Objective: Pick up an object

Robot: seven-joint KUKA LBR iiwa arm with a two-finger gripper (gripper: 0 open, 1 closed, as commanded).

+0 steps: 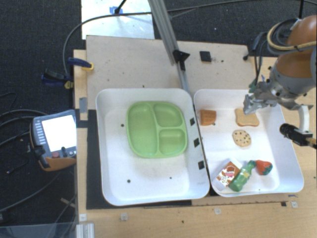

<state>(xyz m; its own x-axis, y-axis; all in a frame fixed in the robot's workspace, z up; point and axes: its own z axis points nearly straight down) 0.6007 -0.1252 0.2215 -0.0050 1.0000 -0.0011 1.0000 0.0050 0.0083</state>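
1. Camera view, looking down at a slant: my pincer (251,106) hangs over the far side of the right bin (292,180), directly above the near-flat toast slice (247,118), with my arm reaching in from the right.
2. I cannot tell whether I am apart or together; from this height my tip is a grey blur against the white floor, and nothing is visibly clamped in me.
3. The slice lies flat on the bin floor, just under and partly covered by my tip. Whether I am touching it I cannot say.
4. Other candidates in the same bin: a cookie (241,138) just nearer the camera, an orange bread piece (207,117) by the dividing wall, and at the near edge a small carton (227,175), a green bottle (242,176) and a red strawberry-like piece (264,167) bunched together.
5. The left bin (111,182) carries a green divided plate (157,129), well apart from me.
6. I judge this to be the approach-and-descend step, with the grasp not yet made.
7. Next calls for a straight drop, straddling the thin slice, closing low against the floor; a flat piece like that may slip free.
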